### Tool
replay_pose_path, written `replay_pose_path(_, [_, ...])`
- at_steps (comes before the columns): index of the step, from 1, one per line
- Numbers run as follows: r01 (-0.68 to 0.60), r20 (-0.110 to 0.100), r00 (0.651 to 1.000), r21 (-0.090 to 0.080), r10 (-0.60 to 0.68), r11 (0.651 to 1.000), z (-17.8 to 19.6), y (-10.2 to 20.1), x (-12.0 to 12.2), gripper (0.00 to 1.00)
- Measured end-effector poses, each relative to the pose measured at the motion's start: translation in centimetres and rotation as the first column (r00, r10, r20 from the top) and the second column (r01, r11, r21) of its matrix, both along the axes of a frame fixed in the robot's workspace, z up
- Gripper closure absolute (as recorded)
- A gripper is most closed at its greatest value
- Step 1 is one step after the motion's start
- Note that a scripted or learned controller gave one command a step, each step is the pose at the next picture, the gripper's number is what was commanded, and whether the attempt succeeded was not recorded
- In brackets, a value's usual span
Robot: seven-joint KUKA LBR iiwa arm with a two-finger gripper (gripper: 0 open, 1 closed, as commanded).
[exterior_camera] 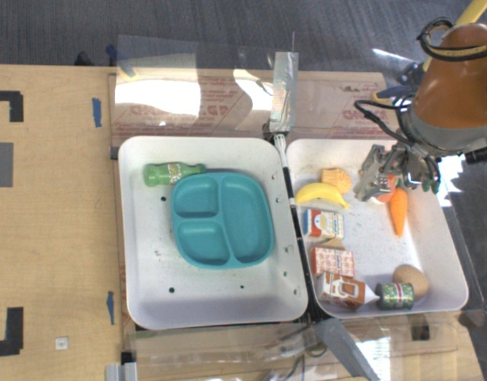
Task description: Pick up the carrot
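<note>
Divided tray (222, 217) in left bin (140, 292), bottle (172, 172) behind it, carrot (398, 209) in right bin (442, 248), banana (321, 196) to its left

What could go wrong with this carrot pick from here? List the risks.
1. The gripper sits over the thick top end of the carrot, not its middle, so a grasp there may let the tapered carrot slip or swing.
2. The banana and a small tan block lie just left of the gripper; a sideways move could knock them.
</note>
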State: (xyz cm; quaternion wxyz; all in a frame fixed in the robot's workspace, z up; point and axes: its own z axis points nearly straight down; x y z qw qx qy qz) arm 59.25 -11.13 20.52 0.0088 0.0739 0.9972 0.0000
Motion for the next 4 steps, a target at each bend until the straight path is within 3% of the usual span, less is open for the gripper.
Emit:
replay_pose_path(1, [0.188, -0.012, 0.982, 0.001, -0.188, 0.982, 3.8, -5.2, -7.6, 1.0])
replay_pose_path(4, [0.182, 0.01, 0.983, -0.001, -0.182, 0.983, 7.1, -5.0, -7.0, 1.0])
